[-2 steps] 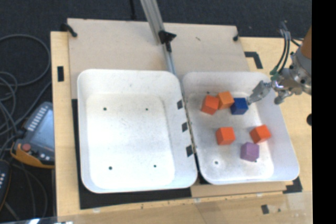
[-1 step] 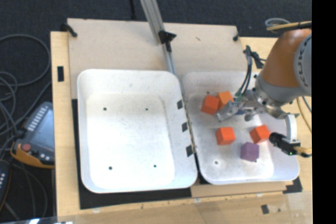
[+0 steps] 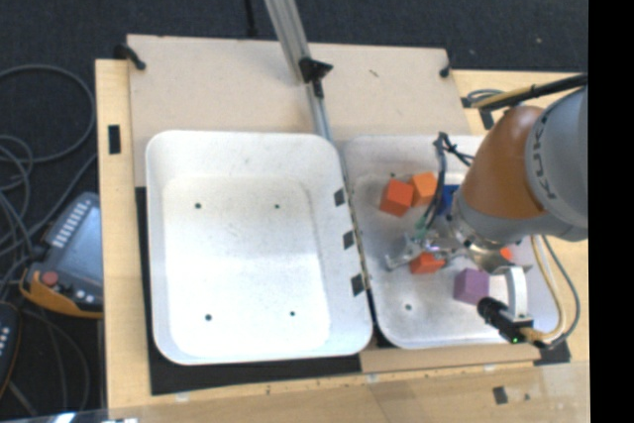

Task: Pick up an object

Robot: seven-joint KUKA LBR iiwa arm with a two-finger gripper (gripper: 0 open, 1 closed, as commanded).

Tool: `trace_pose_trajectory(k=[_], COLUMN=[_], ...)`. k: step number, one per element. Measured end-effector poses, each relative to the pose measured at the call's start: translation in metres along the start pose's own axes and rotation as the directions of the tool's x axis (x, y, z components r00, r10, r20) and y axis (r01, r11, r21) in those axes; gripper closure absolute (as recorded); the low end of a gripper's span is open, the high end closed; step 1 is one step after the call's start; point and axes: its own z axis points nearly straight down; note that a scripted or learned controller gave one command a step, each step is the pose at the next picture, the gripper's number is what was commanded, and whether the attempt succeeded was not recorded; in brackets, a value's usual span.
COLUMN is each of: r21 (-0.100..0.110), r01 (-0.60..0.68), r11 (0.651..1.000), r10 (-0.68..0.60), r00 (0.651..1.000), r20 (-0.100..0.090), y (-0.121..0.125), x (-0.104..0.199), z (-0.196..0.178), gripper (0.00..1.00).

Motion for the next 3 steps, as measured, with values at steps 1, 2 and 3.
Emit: trace_pose_trajectory(k=[1,2,3], r21=[-0.01,-0.017,-0.007], r01=[-0.006,0.009,0.01], r11=[1.0,1.0,1.0], r10=[0.006,-0.009,-0.01], r00=[1.0,1.0,1.0], r20=[0.002,0.002,-0.002], y=[0.003,0.068,0.024], x=[-0.002,0.049,0.119], z=[-0.013,-0.103,-0.134], gripper=[1.0,1.0,1.0])
